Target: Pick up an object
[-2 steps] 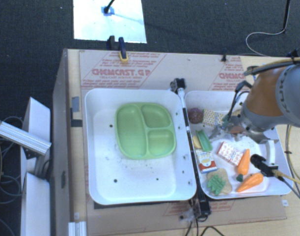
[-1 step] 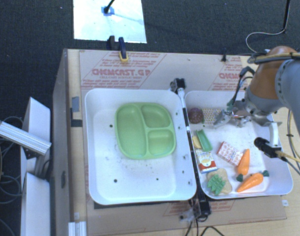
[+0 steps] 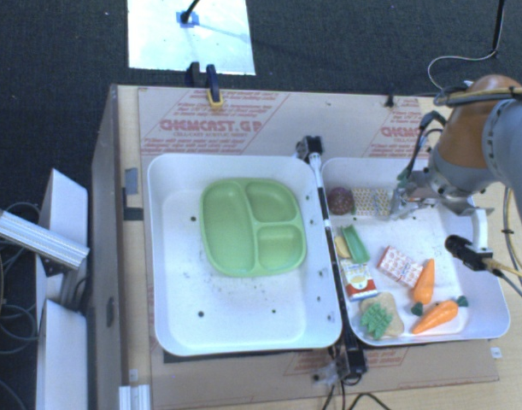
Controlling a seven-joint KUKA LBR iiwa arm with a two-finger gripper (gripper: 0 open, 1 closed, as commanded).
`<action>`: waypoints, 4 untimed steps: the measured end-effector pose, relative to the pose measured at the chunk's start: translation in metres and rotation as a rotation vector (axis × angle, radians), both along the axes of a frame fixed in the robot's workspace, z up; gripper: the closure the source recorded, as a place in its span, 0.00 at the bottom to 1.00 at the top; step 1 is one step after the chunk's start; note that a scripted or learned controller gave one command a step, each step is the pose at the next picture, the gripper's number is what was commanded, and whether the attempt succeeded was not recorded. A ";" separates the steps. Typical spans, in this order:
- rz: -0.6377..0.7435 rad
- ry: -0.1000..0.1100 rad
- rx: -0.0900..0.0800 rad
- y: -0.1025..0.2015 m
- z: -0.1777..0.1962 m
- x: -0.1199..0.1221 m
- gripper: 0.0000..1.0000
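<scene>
My gripper [image 3: 402, 205] hangs low over the back of the right bin [image 3: 496, 325], reaching in from the right. Just left of it lie a pale mesh-patterned piece [image 3: 376, 201] and a dark red round item [image 3: 340, 200]. Further forward in the same bin are a green stick [image 3: 355, 243], a small carton [image 3: 356, 280], a red-and-white checked packet [image 3: 401, 266], two orange carrots [image 3: 424, 282] [image 3: 437, 316] and a green leafy piece on toast [image 3: 378, 319]. Whether the gripper touches the mesh piece cannot be told.
The left bin [image 3: 184, 314] holds a green divided plate [image 3: 252, 227]. A black divider strip [image 3: 327, 237] runs between the bins. A black part on a white bracket [image 3: 466, 250] juts over the right bin's right side. The grey arm with its orange band [image 3: 467, 131] covers the back right corner.
</scene>
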State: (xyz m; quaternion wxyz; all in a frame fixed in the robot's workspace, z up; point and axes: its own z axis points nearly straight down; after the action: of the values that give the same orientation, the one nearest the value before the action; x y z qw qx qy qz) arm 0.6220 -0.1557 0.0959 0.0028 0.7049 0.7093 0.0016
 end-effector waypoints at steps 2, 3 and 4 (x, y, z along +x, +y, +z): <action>-0.003 0.008 0.001 -0.035 -0.012 0.042 0.00; -0.001 0.020 0.002 0.022 -0.013 0.044 0.00; 0.001 0.018 0.001 0.021 -0.002 0.045 1.00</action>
State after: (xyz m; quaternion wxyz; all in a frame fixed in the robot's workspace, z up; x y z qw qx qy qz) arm 0.6666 -0.1342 0.0944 -0.0040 0.7046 0.7096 -0.0044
